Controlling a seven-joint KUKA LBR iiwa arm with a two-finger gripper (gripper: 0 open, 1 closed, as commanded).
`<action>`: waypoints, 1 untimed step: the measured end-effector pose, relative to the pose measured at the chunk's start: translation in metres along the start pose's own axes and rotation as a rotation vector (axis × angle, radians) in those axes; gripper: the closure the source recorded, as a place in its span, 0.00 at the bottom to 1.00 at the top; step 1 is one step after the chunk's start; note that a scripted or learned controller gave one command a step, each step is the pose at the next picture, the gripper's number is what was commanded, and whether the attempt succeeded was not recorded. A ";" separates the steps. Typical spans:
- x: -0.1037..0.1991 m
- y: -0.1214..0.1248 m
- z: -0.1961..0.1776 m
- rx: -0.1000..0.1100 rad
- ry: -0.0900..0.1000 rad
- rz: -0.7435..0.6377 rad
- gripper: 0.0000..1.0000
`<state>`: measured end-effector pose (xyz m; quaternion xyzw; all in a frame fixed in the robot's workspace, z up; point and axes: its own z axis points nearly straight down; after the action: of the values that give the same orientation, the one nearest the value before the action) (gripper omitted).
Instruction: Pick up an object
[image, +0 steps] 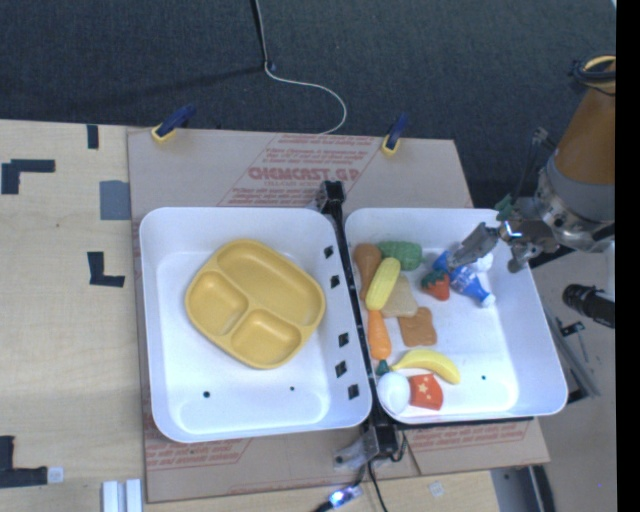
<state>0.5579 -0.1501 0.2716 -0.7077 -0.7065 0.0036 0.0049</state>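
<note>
Camera view: the gripper (462, 252) is seen low over the right bin (530, 330), toward that bin's 1 o'clock corner, with the grey arm (575, 200) and its orange band (590, 130) reaching in from 3 o'clock. Whether anything is grasped cannot be told, since the tips are blurred against the items beneath. Just below the tips a blue-and-white bottle (474, 282) is lying, with a small red-and-blue piece (437, 284) touching it at 9 o'clock. Further toward 9 o'clock a green item (399, 252) is found, then a yellow corn cob (382, 283) and a brown sausage (366, 262) against the bin's inner wall. At 6 o'clock of the corn a slice of toast (416, 327) and a carrot (379, 335) are placed, and beyond them a banana (430, 364), a red pepper (427, 392) and a white egg (393, 392) near the 7 o'clock corner. In the left bin (170, 400) a yellow tray (255, 302) is set.
</note>
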 end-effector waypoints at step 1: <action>0.000 0.002 -0.006 -0.010 -0.002 -0.003 0.00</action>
<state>0.5598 -0.1499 0.2772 -0.7067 -0.7075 0.0005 0.0006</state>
